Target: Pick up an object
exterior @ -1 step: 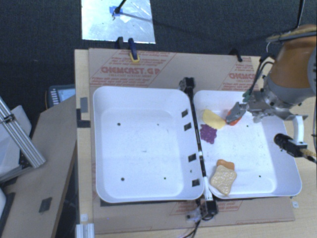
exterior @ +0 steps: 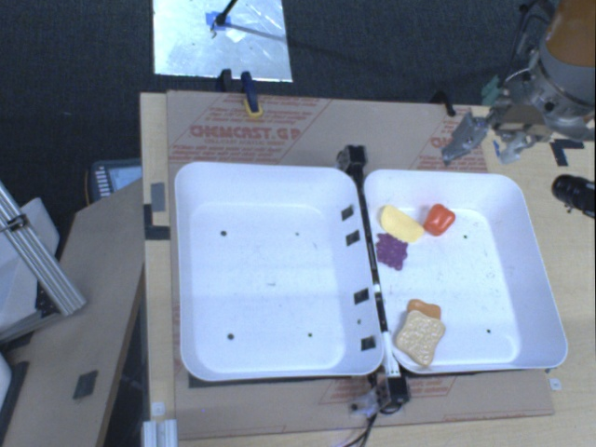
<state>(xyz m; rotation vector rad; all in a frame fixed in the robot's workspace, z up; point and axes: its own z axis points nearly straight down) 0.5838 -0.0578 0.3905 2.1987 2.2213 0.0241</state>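
Dark carpeted floor [exterior: 74,54] around a cardboard-topped bench [exterior: 279,128], a shiny, perhaps metal, sheet [exterior: 223,26] beyond.

Smooth white plastic bins [exterior: 270,180]

I see cardboard sheet [exterior: 279,124] under the bins | shiny foil square [exterior: 222,24] top left | aluminium rail [exterior: 33,254] far left
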